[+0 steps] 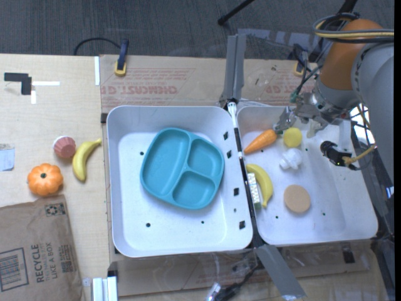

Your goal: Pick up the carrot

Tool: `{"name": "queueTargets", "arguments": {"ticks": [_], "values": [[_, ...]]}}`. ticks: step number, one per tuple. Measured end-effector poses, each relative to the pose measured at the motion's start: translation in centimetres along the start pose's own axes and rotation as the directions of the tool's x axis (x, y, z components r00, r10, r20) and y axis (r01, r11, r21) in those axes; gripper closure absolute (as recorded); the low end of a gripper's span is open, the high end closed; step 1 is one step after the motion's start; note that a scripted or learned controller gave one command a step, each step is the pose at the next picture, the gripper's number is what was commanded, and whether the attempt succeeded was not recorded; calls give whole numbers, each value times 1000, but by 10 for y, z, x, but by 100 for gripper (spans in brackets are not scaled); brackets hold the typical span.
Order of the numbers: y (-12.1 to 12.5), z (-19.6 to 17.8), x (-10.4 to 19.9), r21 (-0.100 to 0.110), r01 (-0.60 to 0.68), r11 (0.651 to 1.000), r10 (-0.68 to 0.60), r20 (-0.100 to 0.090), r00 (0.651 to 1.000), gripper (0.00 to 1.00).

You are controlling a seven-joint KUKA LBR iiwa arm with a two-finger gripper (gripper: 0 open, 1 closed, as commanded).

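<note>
The orange carrot [260, 140] lies in the right bin [351, 231] at its far left, tip pointing to the bin's left wall. My gripper [298, 125] hovers at the far side of that bin, just right of the carrot's thick end and directly above a small yellow fruit [292, 138]. Its fingers stand open with nothing between them. The carrot is untouched.
Also in the right bin are a white lump [289, 162], a banana [262, 182] and a tan round disc [297, 199]. A blue divided plate [182, 167] fills the left bin [125, 231]. Left of the bins lie another banana [83, 158], a small pumpkin [45, 179] and a pink cupcake [64, 147].
</note>
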State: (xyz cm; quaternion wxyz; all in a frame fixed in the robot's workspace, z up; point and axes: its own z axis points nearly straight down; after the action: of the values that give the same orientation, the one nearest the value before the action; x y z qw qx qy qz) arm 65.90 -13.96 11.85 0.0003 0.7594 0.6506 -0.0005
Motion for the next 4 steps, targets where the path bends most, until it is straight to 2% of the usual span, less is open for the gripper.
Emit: {"name": "queueTargets", "arguments": {"ticks": [1, 2, 3, 4], "values": [[-6, 25, 42, -2, 265, 964, -265, 1, 964, 0], [-44, 26, 33, 0, 421, 907, -421, -1, 907, 0], [-44, 17, 31, -2, 418, 909, -418, 0, 909, 100], [-84, -73, 92, 1, 129, 992, -129, 0, 992, 100]]}}
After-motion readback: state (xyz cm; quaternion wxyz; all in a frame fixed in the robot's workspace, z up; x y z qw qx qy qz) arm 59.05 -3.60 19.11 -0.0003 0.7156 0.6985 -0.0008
